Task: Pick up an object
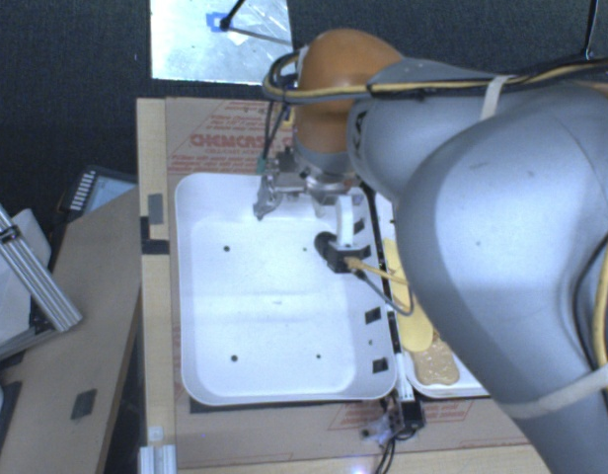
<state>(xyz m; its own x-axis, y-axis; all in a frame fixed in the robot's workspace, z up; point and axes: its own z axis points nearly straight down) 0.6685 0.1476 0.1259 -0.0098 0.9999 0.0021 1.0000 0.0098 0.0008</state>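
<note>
A grey robot arm with an orange band reaches over the left white bin (274,383), its pincer (269,197) hanging near that bin's far rim. Whether the pincer is open or closed cannot be told. Nothing shows between its tips. A tan object (430,349) lies in the neighbouring bin, just beyond the left bin's right wall. A good pick probably means moving over there, then descending straight.

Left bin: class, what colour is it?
White, with a few small dark dots on its floor; the camera view shows the left bin best.
</note>
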